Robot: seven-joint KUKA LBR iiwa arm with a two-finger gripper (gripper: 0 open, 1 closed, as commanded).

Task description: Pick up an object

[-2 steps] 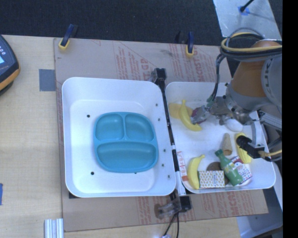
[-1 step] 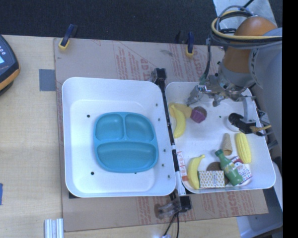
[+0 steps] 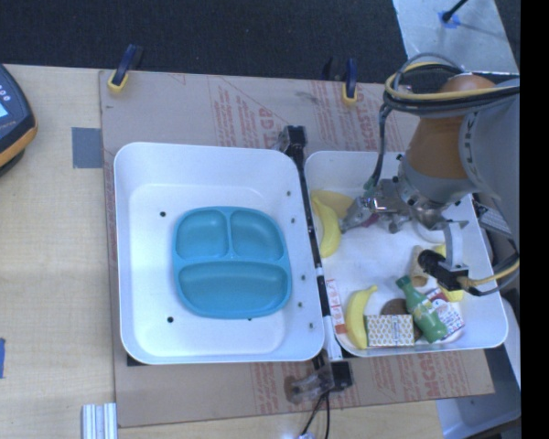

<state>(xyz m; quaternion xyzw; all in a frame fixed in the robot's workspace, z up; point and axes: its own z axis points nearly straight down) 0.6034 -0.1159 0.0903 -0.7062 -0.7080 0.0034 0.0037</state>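
The right bin (image 3: 346, 161) holds a yellow banana (image 3: 328, 224) lying along its left wall. A second, smaller banana (image 3: 359, 305) lies near its front-left corner. Beside that are a pale box with a speckled face (image 3: 390, 330) and a green bottle with a red-and-white label (image 3: 425, 313). My gripper (image 3: 364, 212) hangs low over the bin's upper middle, just right of the long banana. The grey arm with its orange band comes in from the right above it. Nothing shows between the fingers.
The left bin (image 3: 135, 335) carries a blue divided plate (image 3: 231, 262) in its middle. A black clamp (image 3: 294, 138) sits where the two bins meet at the back. An orange-and-grey device (image 3: 0, 108) lies on the bench at far left.
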